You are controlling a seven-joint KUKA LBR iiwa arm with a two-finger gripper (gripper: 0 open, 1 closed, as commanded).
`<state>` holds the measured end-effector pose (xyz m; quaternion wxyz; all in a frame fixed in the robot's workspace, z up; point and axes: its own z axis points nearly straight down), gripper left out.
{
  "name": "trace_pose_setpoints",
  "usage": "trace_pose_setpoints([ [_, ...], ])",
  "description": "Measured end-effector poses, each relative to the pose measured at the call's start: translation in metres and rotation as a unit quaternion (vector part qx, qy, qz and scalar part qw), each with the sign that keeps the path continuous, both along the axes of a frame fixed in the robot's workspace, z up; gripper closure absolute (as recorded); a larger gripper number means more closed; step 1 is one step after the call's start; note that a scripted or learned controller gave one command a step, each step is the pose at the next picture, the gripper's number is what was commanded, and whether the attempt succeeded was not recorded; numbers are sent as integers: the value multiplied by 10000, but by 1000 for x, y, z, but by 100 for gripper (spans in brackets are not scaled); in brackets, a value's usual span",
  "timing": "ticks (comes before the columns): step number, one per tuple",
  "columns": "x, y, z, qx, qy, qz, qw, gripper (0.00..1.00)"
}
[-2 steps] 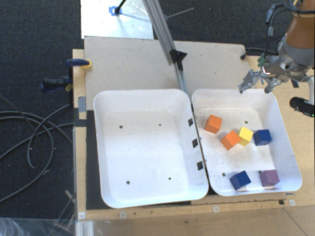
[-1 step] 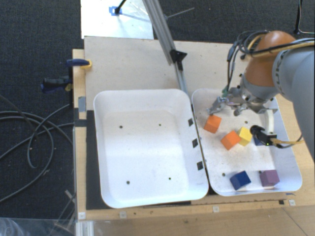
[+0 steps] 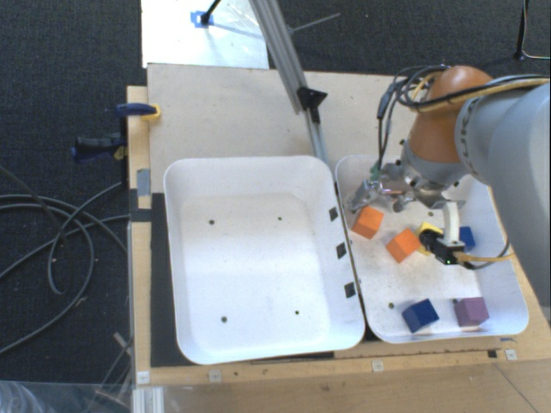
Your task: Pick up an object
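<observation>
A dark grey carpeted floor (image 3: 60, 50) is seen around a pale wooden bench top (image 3: 224, 110). Black cables (image 3: 52, 231) are looped over the carpet at the left. A blue and yellow clamp (image 3: 129, 110) is fixed at the bench's left edge, with another dark clamp (image 3: 96, 147) just below it. A white sheet (image 3: 185, 24) is laid beyond the bench's far edge, and a grey metal pole (image 3: 280, 41) is slanted across it. Even, soft light is cast throughout.
</observation>
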<state>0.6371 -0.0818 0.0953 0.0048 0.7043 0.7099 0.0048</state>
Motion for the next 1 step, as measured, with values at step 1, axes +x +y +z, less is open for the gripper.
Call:
trace_pose_setpoints([
  [1,-19,-3,-4,1,62,-28,10000,0],
])
